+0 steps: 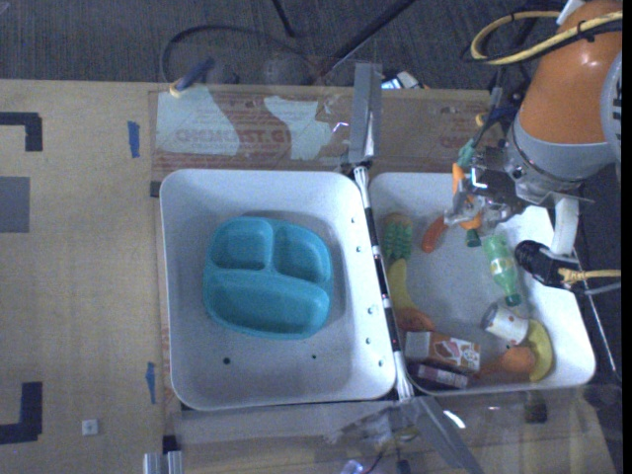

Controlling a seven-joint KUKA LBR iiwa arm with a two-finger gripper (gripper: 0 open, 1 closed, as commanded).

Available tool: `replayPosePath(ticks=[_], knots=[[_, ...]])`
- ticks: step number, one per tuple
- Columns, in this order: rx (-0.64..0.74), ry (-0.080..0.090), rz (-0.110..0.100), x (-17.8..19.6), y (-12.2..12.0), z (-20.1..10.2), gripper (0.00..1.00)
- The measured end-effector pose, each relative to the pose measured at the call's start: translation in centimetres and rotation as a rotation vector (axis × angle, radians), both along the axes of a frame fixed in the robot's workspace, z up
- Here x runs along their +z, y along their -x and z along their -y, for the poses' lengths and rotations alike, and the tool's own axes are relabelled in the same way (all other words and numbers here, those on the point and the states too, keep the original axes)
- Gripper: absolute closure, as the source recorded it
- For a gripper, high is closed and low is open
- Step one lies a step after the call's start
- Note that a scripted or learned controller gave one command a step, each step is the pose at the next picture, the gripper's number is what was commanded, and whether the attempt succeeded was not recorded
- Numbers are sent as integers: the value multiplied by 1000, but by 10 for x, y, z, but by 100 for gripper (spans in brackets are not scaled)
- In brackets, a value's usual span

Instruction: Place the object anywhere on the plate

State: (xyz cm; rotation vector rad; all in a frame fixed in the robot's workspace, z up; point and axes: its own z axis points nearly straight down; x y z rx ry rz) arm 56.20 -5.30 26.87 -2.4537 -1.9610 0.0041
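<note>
A robot gripper (472, 213) hovers over the cluttered right bin (578, 339), finger state unclear, teal divided plate (267, 276) alongside.

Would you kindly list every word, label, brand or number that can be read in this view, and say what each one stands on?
Nothing reads clearly.
Cardboard sheet behind the bins: a line of large faded capitals, upside down and partly under tape; too blurred to quote.
Small carton in the right bin: printed red and white panels, lettering too small to read.
Green bottle: label too small to read.
Blue plate in the left bin: no markings.
</note>
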Motion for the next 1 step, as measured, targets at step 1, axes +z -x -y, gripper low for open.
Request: replayPosePath(ticks=[1], knots=[[296,-3,-1,-43,-8,-64,100]])
